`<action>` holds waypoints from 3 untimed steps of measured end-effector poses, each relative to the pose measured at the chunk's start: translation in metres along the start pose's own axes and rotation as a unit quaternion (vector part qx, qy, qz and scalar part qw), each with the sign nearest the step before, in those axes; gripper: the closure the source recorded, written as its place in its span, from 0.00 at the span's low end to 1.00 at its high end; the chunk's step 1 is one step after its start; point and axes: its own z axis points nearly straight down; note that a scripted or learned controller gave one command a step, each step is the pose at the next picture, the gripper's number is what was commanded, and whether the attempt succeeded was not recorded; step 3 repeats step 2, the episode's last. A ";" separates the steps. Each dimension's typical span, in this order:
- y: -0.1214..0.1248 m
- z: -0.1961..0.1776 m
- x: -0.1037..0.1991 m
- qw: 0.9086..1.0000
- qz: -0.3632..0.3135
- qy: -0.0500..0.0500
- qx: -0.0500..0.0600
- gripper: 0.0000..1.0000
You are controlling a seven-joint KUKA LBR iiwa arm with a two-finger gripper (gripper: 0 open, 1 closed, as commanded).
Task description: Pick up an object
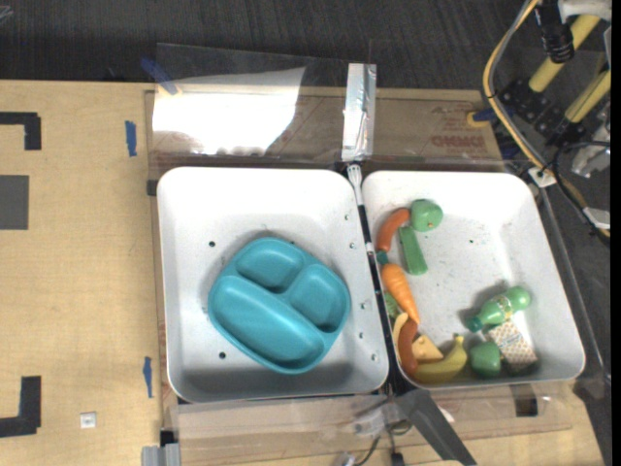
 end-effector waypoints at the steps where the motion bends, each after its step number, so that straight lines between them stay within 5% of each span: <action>1: -0.010 -0.022 0.032 0.995 -0.103 0.001 0.001 1.00; 2: -0.010 -0.032 0.032 0.984 -0.180 0.001 0.000 1.00; 3: -0.010 -0.032 0.032 0.984 -0.180 0.001 0.000 1.00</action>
